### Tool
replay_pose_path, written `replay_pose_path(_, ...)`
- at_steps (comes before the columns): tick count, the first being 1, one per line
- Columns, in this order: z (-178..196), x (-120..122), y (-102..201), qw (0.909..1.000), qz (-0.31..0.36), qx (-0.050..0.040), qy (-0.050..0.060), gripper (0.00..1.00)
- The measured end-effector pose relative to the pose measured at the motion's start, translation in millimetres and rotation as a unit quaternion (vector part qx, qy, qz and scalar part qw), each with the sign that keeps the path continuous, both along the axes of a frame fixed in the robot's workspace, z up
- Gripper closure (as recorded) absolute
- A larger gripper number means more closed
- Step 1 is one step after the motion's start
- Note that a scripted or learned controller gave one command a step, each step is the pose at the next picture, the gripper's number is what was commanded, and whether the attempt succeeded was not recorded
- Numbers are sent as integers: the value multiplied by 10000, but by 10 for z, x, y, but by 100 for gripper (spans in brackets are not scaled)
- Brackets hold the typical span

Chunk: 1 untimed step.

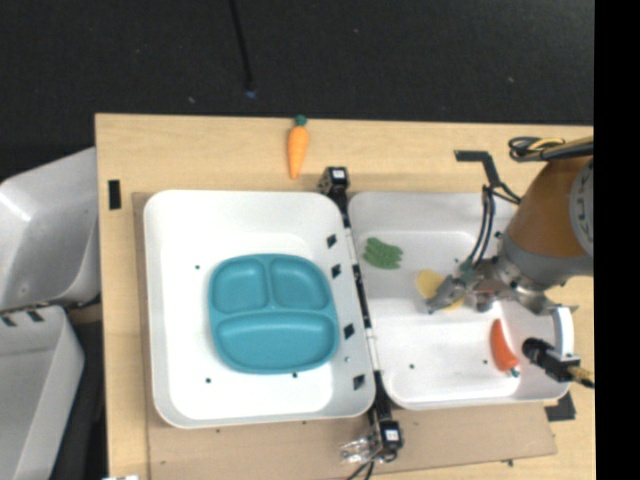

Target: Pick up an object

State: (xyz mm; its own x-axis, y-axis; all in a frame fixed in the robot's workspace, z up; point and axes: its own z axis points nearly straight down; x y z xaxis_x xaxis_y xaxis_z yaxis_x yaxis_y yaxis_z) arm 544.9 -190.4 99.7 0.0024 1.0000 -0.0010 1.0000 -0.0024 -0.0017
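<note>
Gripper [447, 298] low in the right white bin [440, 373], fingers dark and blurred, can't tell how far apart or whether they grip. Small yellow piece [431, 285] touching the tips, partly hidden, axis unreadable. Green leafy toy [382, 253] further left. Orange-red oblong toy [502, 346] near-right, long axis near-far. Teal divided plate [272, 313] in left bin [180, 368].

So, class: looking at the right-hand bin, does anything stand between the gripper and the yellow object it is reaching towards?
Nothing visible stands in the way. The gripper sits right at the yellow object in the right bin. The green object lies further back, and the orange-red object lies nearer the front, both off to the side.
</note>
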Motion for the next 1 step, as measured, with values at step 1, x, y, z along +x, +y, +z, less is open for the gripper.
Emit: replay_pose_path(1, 122, 10, -12, 10000, -19, -5, -24, 100)
